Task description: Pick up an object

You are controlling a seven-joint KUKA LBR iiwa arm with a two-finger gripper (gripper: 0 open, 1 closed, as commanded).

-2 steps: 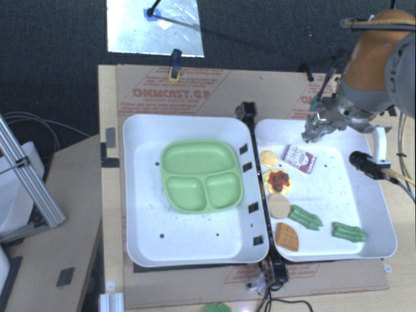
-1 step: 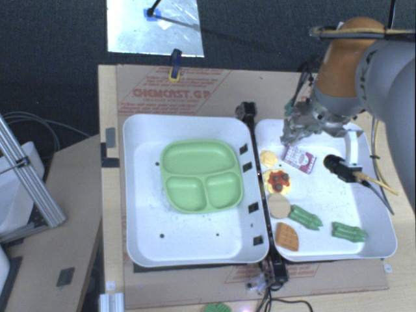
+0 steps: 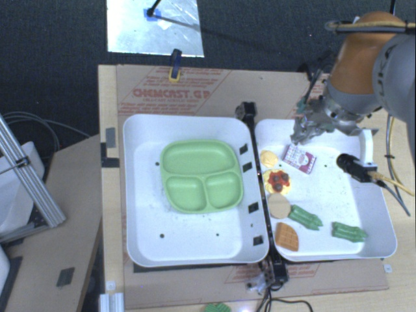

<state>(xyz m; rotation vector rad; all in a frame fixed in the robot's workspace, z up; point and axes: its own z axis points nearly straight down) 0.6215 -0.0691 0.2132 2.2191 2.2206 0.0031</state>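
A green divided tray (image 3: 199, 176) is lying in the left bin (image 3: 140, 233). In the right bin (image 3: 380, 229), the gripper (image 3: 300, 135) is hovering just above a small pink-and-white packet (image 3: 299, 159) at the far side; whether it is open I cannot tell.

Left bin (image 3: 140, 239) just has a green divided tray (image 3: 200, 175) sitting in it. Behind my bins there's brown board (image 3: 172, 90) with red lettering, a yellow clip (image 3: 175, 65), and a shiny foil sheet (image 3: 155, 17).
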